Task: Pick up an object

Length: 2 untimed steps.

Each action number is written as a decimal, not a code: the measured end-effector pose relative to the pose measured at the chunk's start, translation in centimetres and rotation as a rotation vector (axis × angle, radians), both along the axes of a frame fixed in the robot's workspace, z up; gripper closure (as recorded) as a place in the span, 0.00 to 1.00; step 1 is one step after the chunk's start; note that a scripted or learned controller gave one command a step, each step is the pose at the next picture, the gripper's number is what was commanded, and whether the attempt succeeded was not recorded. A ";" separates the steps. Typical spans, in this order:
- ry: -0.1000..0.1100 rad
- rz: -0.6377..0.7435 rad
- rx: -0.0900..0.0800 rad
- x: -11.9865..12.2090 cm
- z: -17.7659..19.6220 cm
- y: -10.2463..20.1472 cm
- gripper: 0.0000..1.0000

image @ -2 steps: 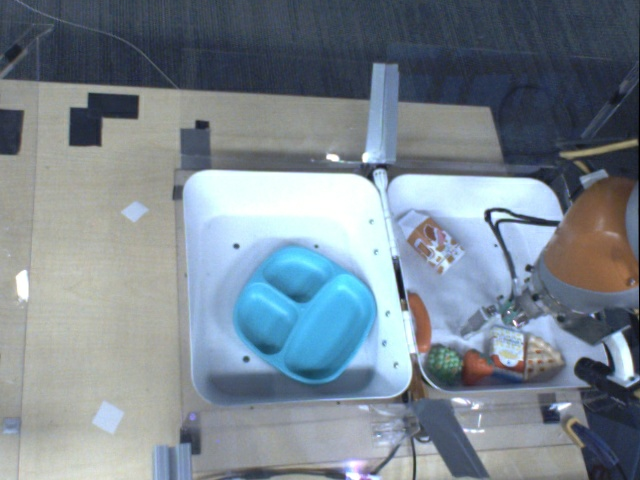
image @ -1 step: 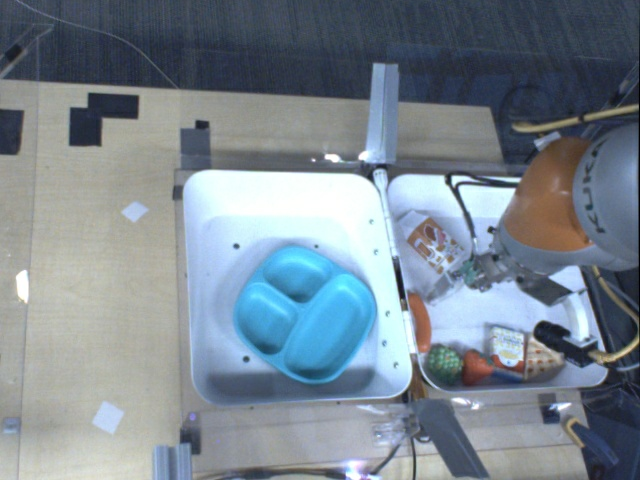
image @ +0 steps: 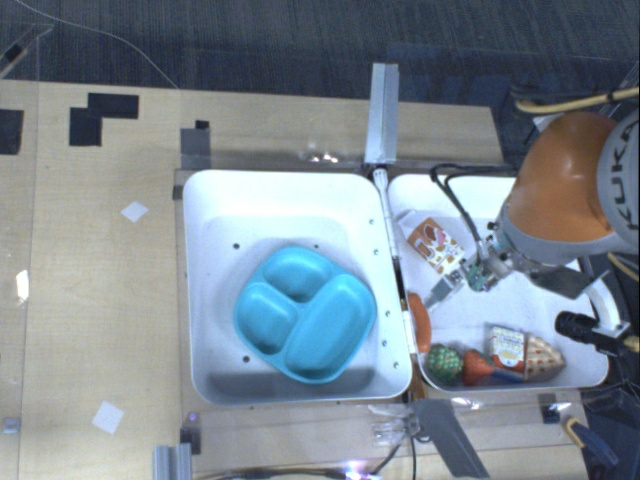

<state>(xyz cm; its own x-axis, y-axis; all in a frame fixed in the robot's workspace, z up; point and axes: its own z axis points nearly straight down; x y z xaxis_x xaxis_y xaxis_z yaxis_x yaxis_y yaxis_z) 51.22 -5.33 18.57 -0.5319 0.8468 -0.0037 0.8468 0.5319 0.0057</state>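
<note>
Two white bins sit side by side. Left bin (image: 215,268) holds a blue divided plate (image: 305,313). Right bin (image: 590,373) holds a snack packet (image: 436,245) near its far wall, an orange sausage-like piece (image: 420,320) along the divider, and toy vegetables (image: 460,365) beside a small carton (image: 508,348) at the near edge. Gripper (image: 455,283) hovers between packet and vegetables, fingers apart, gripping nothing.

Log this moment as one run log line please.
arm: over right bin | end effector: beside snack packet, nothing visibly held | left bin: blue divided plate
</note>
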 end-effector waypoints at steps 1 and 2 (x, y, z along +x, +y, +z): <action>0.004 -0.284 0.002 -2.5 -9.1 -3.6 0.00; -0.008 -0.097 -0.001 -2.1 -9.5 -4.1 0.00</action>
